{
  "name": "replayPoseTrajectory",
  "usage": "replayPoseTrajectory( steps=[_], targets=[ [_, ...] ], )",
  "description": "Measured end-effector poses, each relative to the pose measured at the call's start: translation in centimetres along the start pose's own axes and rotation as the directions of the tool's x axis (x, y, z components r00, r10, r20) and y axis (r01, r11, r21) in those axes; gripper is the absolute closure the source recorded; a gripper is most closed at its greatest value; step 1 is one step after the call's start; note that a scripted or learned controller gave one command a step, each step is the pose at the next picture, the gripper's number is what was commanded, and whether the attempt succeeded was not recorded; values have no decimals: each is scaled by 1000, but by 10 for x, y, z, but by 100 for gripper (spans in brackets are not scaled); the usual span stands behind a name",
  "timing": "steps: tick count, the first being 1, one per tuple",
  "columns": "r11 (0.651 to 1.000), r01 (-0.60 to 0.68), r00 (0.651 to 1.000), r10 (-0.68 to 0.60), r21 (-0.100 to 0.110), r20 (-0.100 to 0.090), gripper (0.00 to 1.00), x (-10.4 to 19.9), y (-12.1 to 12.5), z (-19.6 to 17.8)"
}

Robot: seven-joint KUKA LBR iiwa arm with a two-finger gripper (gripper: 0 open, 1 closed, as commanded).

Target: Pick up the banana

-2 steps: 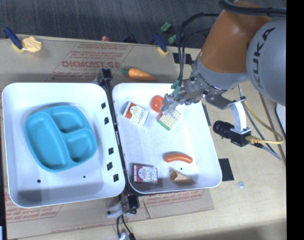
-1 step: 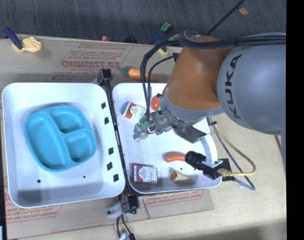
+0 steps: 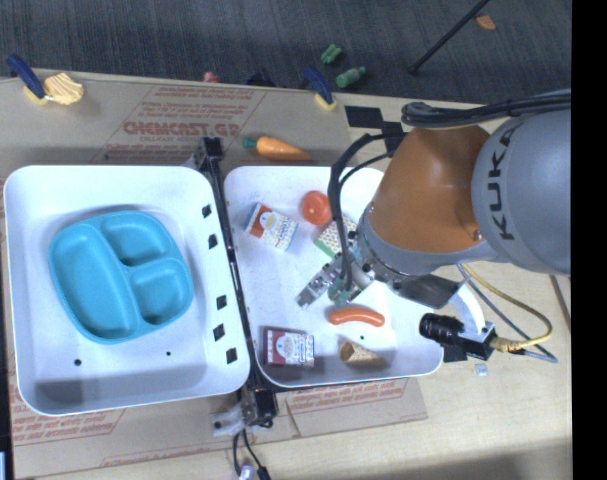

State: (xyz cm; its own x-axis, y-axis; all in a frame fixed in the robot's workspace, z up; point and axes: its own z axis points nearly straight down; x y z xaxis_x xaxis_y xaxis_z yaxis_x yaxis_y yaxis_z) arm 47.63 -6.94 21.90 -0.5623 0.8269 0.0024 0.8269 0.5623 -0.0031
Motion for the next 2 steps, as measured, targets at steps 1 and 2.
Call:
replayPoseTrajectory(
  steps=[1,2],
  targets=[
    [998,-56,998,56,-1,2,0,-82,100,27],
    [998,-70,998,70,0,0,0,-10,52,23]
  ],
)
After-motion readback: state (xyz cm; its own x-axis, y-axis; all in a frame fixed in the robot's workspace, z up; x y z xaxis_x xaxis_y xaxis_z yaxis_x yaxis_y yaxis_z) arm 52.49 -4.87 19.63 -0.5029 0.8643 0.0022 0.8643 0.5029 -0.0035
